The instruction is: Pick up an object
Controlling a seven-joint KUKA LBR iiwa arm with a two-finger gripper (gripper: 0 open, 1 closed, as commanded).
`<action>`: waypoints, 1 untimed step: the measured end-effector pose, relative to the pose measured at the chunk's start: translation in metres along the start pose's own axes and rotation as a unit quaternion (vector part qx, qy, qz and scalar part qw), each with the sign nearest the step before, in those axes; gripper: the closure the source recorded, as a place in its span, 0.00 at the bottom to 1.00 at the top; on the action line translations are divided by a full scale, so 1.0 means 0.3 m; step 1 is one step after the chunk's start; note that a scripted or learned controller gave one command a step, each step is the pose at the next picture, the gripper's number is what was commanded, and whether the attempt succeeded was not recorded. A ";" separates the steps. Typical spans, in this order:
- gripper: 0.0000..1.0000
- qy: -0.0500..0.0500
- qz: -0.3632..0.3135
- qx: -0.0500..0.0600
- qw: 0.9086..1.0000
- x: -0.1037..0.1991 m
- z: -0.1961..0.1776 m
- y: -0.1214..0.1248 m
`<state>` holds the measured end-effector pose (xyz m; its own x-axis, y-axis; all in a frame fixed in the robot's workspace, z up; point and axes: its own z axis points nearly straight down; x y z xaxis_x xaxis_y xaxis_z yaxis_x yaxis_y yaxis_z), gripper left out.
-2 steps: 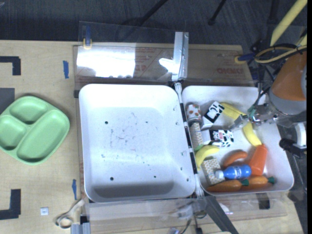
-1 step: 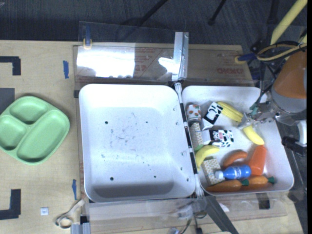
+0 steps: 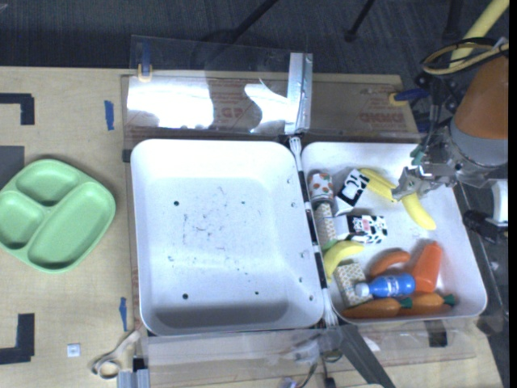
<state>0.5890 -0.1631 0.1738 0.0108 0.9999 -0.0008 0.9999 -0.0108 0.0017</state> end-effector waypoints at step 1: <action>1.00 0.000 -0.032 0.000 0.999 0.065 -0.143 0.002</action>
